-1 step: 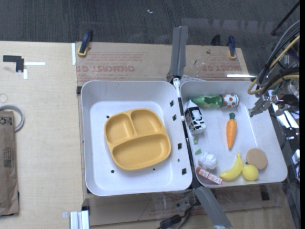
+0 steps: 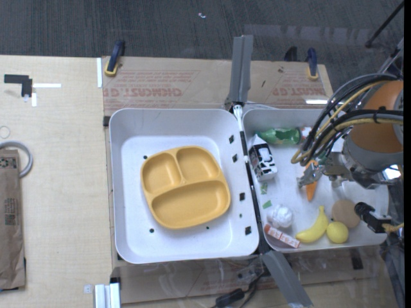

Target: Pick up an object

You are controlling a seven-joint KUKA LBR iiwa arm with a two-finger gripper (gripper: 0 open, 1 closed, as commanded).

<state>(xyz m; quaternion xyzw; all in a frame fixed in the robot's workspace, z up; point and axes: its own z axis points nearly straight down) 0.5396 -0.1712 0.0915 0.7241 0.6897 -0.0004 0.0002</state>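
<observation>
Yellow divided plate in left bin; banana in right bin; gripper state unclear.

Right bin's got a curved yellow banana lying near the front wall, touching a round yellow lemon on its right. A small orange carrot sits upright-ish just behind them, tip pointing down.

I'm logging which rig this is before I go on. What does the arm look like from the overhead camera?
The arm is grey metal with a broad orange band above the wrist. A bundle of black and yellow cables loops along it down toward the gripper, which looks dark and compact with shiny metal parts nearby. I can read no markings at this size.
</observation>
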